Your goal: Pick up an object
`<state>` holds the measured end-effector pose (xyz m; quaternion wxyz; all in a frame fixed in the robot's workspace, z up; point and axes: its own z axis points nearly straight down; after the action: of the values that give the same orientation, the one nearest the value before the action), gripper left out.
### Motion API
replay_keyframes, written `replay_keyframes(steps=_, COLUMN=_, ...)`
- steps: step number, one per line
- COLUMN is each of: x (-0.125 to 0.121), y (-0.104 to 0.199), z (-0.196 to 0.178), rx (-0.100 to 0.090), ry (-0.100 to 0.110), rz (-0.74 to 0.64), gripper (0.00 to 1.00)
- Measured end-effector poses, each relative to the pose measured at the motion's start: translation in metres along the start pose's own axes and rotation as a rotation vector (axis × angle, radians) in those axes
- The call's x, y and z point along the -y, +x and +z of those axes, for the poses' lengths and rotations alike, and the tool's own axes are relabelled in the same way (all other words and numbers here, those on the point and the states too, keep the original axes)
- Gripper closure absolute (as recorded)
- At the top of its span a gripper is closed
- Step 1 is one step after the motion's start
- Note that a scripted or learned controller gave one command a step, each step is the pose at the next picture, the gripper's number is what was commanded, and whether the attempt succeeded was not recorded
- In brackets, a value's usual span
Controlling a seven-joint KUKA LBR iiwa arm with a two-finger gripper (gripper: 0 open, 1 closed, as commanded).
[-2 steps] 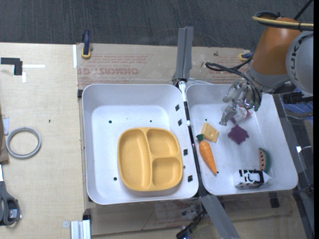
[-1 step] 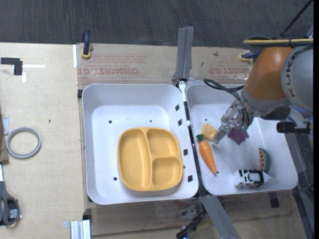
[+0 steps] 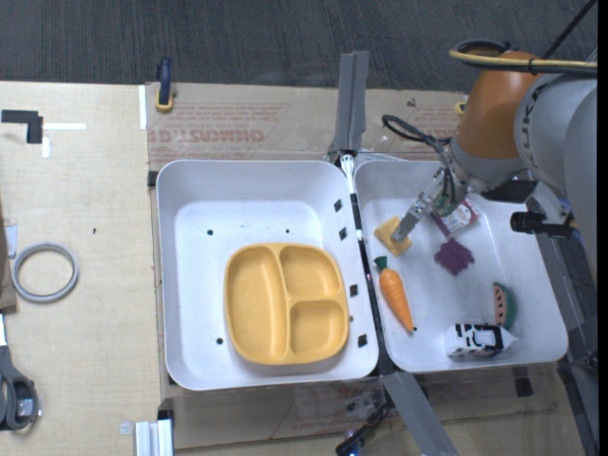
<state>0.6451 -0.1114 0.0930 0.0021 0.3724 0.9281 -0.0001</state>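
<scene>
Reaching in from the right, the gripper [image 3: 407,228] is hovering low over the right bin [image 3: 532,350], its tip just above the yellow cheese wedge [image 3: 389,237]; whether the jaws are released or clenched cannot be told. Lying nearby are a carrot [image 3: 394,295], a purple grape bunch [image 3: 454,256] and a watermelon slice [image 3: 501,305]. A yellow divided plate [image 3: 285,302] is sitting in the left bin [image 3: 190,283].

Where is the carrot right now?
The carrot lies in the right bin, along its left wall, just below the yellow block and left of the purple toy.
</scene>
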Motion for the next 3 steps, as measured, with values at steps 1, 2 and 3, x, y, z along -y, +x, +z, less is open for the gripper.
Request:
replay_keyframes(steps=1, x=0.071, y=0.011, z=0.001, rx=-0.002, ry=0.002, rz=0.130, gripper=0.00)
replay_keyframes(steps=2, x=0.070, y=0.011, z=-0.009, rx=0.000, ry=0.002, rz=0.127, gripper=1.00)
replay_keyframes(steps=3, x=0.117, y=0.015, z=-0.002, rx=0.000, ry=0.000, rz=-0.003, gripper=1.00)
